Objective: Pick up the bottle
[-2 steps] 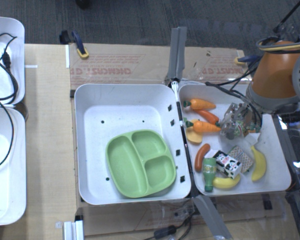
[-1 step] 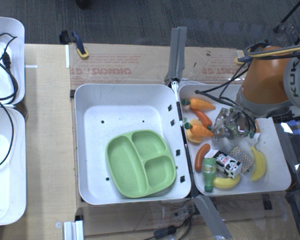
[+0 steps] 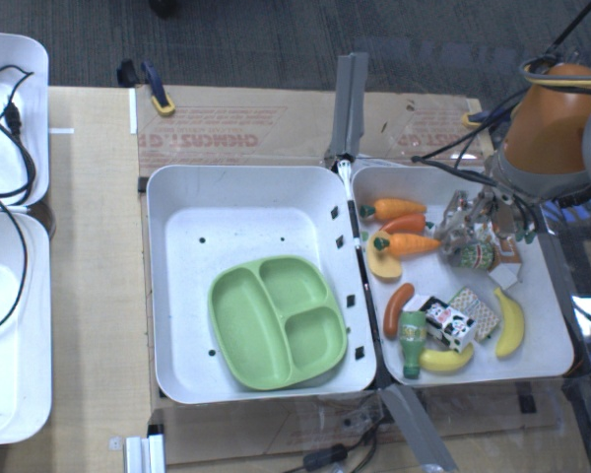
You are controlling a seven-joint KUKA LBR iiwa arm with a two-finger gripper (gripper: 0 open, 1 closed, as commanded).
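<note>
Right bin (image 3: 557, 294) holds bottle (image 3: 412, 341), 3 carrots (image 3: 402, 227).

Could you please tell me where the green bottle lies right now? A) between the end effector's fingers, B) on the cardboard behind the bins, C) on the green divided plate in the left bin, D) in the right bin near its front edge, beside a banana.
D: the green bottle lies in the right bin near its front edge, next to a banana, well forward of the end effector.
</note>
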